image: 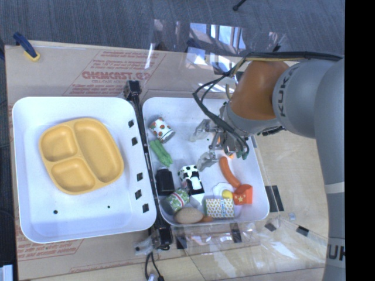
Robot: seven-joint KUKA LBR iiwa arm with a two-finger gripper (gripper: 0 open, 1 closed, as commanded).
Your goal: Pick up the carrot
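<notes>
The carrot is a slim orange stick lying at a slant near the right wall of the right bin. My gripper hangs over the middle of that bin, just up and left of the carrot's upper end. Its two metal fingers stand apart, open, with only bare bin floor between them. The carrot lies loose on the bin floor, outside the fingers. The orange wrist band sits above and to the right.
Crowded around the carrot are a fried egg toy, a red box, a checkered block, a cow-patterned piece, a black block, a green pod and small cans. The left bin holds a yellow divided plate.
</notes>
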